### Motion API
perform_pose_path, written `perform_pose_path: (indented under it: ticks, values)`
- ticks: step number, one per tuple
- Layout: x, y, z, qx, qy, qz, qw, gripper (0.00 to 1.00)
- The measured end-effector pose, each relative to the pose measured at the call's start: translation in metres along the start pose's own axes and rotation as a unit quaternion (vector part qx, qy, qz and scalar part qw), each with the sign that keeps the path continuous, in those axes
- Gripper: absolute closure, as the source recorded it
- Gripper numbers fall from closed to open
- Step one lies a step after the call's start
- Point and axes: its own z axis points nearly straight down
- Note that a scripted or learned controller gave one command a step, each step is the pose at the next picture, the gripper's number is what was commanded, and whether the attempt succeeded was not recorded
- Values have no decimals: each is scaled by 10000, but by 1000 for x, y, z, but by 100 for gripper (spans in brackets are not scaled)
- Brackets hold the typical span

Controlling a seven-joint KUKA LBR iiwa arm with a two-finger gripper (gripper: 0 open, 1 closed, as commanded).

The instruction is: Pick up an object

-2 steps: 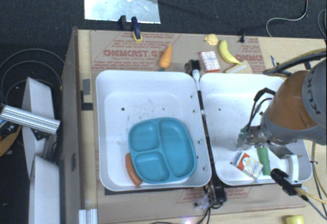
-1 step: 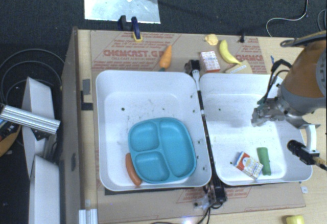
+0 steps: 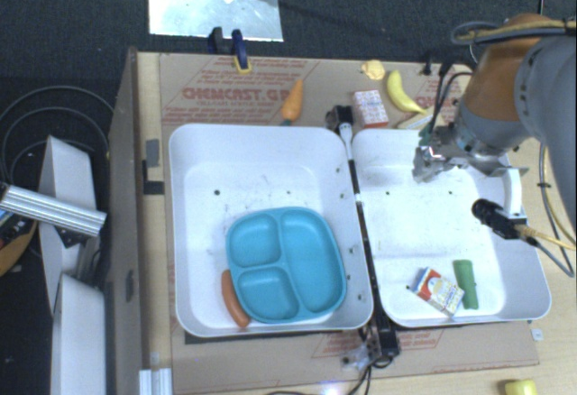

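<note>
Grey arm (image 3: 505,87) reaches in from right, pincer (image 3: 431,163) pointing down.

Arm (image 3: 505,87) over right bin (image 3: 532,294); blue tray (image 3: 284,262), sausage (image 3: 233,298) in left bin (image 3: 194,204)

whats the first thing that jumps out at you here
The bright blue divided tray in the left bin grabs the eye first, with an orange sausage-shaped piece lying against its lower left edge. Next comes the grey arm with its orange band, reaching in over the right bin, where a small printed packet and a green stick lie near the front wall.
</note>
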Motion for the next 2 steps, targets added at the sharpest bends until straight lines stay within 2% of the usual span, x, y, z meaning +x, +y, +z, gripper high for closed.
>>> perform_pose_path:
  ticks: [1,2]
  values:
    - [-37,8,-64,16,-5,39,10000,100]
    - [-18,30,-74,14,-1,14,10000,100]
